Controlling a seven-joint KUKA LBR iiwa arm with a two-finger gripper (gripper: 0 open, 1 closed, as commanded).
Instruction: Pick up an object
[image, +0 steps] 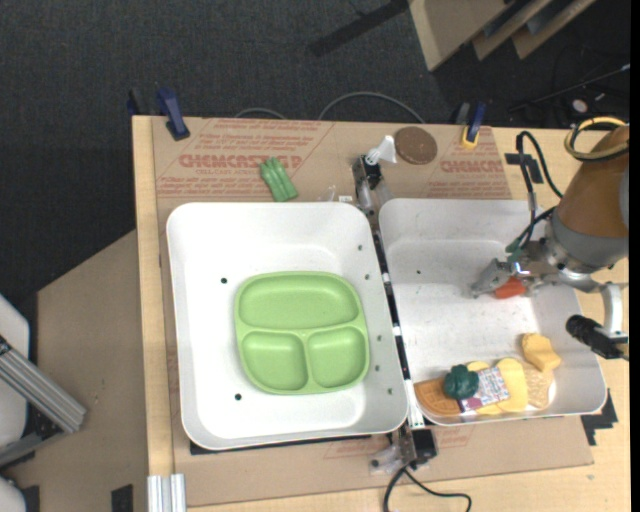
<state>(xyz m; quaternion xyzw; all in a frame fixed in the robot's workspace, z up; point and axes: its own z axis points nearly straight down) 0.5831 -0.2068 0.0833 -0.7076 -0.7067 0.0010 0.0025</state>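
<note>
So the gripper (497, 283) is seen down inside the right bin (440, 240), low over the floor near its middle, and a small red-orange object (510, 290) is spotted right at the fingertips, though whether it's actually pinched can't be told from this angle. A yellow bottle (500, 385) with a dark green cap (461, 382) is laid on a brown piece (432, 400) at the near edge, with a yellow chunk (540, 350) just beside it. The left bin (200, 240) is taken up by a green divided plate (300, 330).
</note>
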